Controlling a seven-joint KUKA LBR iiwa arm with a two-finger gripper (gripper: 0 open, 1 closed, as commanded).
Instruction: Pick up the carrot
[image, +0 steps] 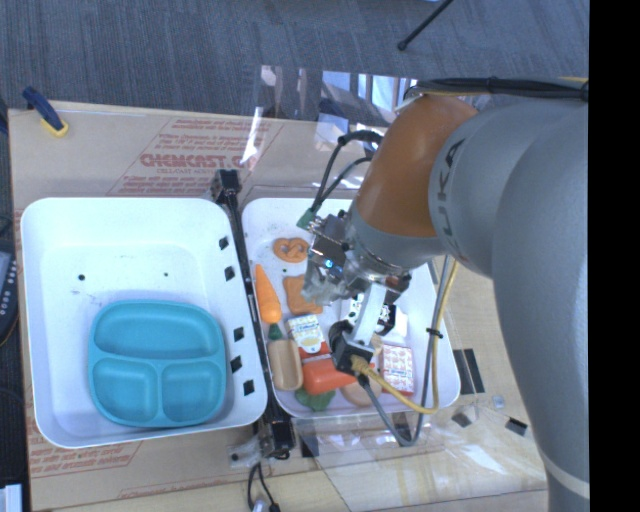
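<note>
The carrot (267, 296) is orange with a green end and lies lengthwise along the left wall of the right bin (262, 218). My gripper (322, 288) hangs over the middle of that bin, just right of the carrot and apart from it. The grey wrist and cables hide most of the fingers. Nothing visible is held between them.
Around the carrot lie a round orange cookie-like piece (291, 249), a small carton (306, 333), a bread-like roll (284, 364), a red-orange block (325, 377) and a printed packet (396, 366). The left bin (60, 225) holds a blue divided tray (157, 362). The arm covers the right bin's right half.
</note>
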